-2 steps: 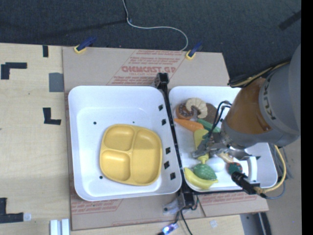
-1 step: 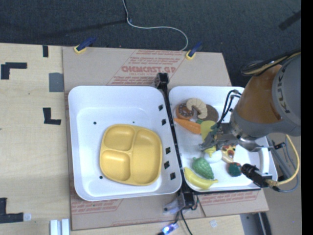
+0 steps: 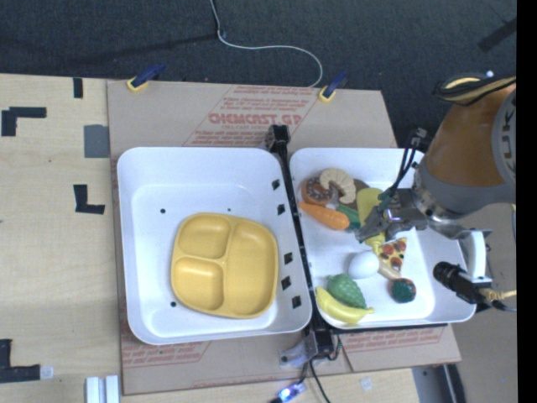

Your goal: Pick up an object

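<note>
Several toy foods lie in the right bin point(image 3: 419, 162): a brown doughnut-like piece point(image 3: 329, 186), an orange carrot point(image 3: 325, 216), a yellow-green piece point(image 3: 368, 200), a pizza slice point(image 3: 393, 257), a white egg point(image 3: 363, 265), a green leafy piece point(image 3: 346, 290), a yellow banana point(image 3: 340, 308) and a dark green ball point(image 3: 403, 290). My gripper point(image 3: 374, 226) hangs low over the middle of this bin, between the yellow-green piece and the pizza slice, just above the egg. Its dark tip hides part of what lies beneath.
The left bin point(image 3: 143, 183) holds a yellow divided plate point(image 3: 225, 264). A black divider point(image 3: 289, 217) runs between the bins. The arm's orange band point(image 3: 466, 141) and grey wrist cover the right bin's far right side. Cardboard lies under both bins.
</note>
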You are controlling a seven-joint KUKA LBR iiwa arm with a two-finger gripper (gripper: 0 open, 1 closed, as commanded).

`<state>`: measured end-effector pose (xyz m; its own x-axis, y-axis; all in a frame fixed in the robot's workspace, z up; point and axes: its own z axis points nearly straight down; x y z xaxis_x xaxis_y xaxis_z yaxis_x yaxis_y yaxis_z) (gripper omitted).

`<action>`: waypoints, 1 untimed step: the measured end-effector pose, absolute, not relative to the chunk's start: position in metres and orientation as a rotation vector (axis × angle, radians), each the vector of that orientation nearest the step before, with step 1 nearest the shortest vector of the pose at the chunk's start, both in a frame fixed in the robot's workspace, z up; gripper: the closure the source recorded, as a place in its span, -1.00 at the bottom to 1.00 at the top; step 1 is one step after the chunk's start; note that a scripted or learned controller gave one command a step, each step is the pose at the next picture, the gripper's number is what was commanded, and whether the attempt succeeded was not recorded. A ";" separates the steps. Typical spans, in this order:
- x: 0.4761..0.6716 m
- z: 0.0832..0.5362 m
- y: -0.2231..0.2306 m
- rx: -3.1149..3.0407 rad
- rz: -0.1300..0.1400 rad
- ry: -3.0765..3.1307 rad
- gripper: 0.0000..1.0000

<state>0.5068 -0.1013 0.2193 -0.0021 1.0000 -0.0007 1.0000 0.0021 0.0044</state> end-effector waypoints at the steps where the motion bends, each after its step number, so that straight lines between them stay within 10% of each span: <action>1: 0.507 0.224 -0.101 2.221 -0.001 2.224 1.00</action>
<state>0.5067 -0.1007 0.2241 -0.0014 1.0000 0.0004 1.0000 0.0014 -0.0017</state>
